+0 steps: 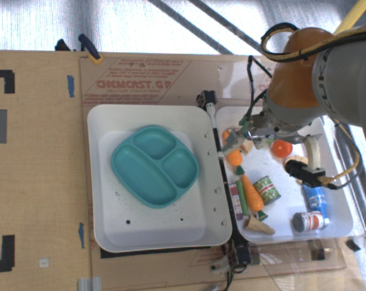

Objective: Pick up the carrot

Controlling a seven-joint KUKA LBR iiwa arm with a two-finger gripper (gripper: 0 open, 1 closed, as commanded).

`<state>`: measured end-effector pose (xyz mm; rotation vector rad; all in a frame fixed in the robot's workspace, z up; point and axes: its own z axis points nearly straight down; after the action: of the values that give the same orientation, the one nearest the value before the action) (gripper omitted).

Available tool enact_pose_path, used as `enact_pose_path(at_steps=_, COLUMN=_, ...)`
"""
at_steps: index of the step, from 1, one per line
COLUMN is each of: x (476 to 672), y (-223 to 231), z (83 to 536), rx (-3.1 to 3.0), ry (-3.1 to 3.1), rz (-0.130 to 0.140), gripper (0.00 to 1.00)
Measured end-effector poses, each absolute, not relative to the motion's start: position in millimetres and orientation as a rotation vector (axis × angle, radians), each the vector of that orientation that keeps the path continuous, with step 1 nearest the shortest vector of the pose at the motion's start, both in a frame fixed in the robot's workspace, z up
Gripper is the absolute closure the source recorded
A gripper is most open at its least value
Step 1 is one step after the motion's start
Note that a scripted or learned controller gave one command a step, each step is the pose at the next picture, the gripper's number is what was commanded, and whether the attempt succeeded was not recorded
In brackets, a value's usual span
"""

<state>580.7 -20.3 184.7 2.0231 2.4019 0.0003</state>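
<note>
Left of bench: cardboard sheeting with black corner marks and blue tape tabs. A second cardboard panel behind the bins carries red print; the large word looks like "CHEMCAST" followed by letters I can't settle, and the lines above it are too small to read.

Left bin: white and shallow, holding a teal divided plate with three compartments, all bare. A few dark specks lie on the bin floor.

Right bin: white, crowded with play food.
- Carrot: orange, lying at a slant near the bin's left wall, its narrow end toward the top of the view. A red-and-green packet lies just beside it on the left and a green-labelled can just beside it on the right.
- Small orange item, above the carrot's narrow end.
- Cone-shaped tan item, below the carrot.
- Red-orange ball, partly under the arm.
- Blue packet and a tin with a red and blue label; no lettering legible on either.

Gripper: set over the bin's upper left part, apart from the carrot and above it in the view. I can't tell whether it is open or closed, and nothing is visibly held.

Step in hand, as I judge it: approach, with the pick not yet made. The next move calls for travel down-view to sit over the carrot's middle, a turn to cross its slanted length, then a descent that clears the can and packet.
</note>
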Motion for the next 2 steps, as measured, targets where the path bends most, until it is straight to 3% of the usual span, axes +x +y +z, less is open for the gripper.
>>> enact_pose_path(at_steps=2, x=580.7, y=-20.3, z=184.7, rx=2.023, ry=2.402, rz=0.0, gripper=0.0)
